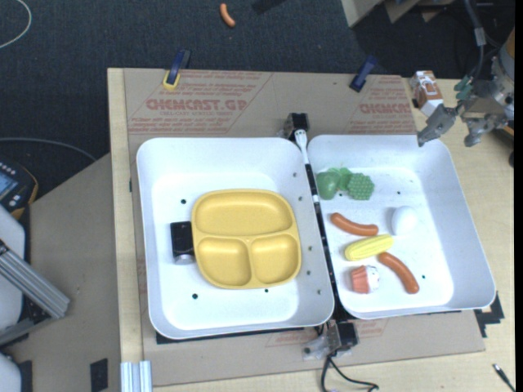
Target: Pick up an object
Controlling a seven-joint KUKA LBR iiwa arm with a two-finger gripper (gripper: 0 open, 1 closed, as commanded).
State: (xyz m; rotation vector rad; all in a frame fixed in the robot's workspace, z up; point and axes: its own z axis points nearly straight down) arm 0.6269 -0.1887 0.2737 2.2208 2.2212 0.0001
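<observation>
The right bin holds several toy foods: a green pepper, a broccoli, an orange sausage, a yellow corn cob, a white egg, a second sausage and a red-and-white piece. My gripper hangs above the far right corner of this bin, well away from the foods. Its two grey fingers are spread apart, open, with nothing between them.
The left bin carries a yellow divided plate and a small black block beside it. Clamps hold the cardboard base at the back. A small box sits near the gripper.
</observation>
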